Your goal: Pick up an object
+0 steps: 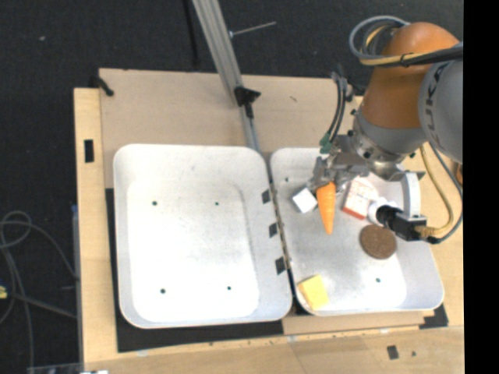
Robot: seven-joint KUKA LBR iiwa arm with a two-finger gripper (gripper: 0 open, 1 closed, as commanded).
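An orange, tapered, carrot-shaped plastic toy (327,207) is lying in the right-hand shallow white bin (351,279), in its upper half, with the thick end pointing up toward the tool (327,176) and the tip pointing down the bin. The tool is hanging directly over the thick end of the carrot, seemingly touching it; whether it is clenched or released cannot be told from this angle, and neither can whether the carrot is being grasped.

Just left of the carrot a small white cube (304,201) is sitting, near the bin's left wall. To the carrot's right a small white box with red print (359,197) is lying, close beside it. Below that box a flat brown round disc (379,242) is resting apart from the carrot. A yellow block (313,291) is sitting in the bin's lower left corner, well apart from the rest.

The left-hand shallow white bin (195,240) is lying alongside, the two walls meeting. Both bins are resting on the pale wooden bench (171,107). The grey arm with its orange band (398,76) is reaching in from the right.
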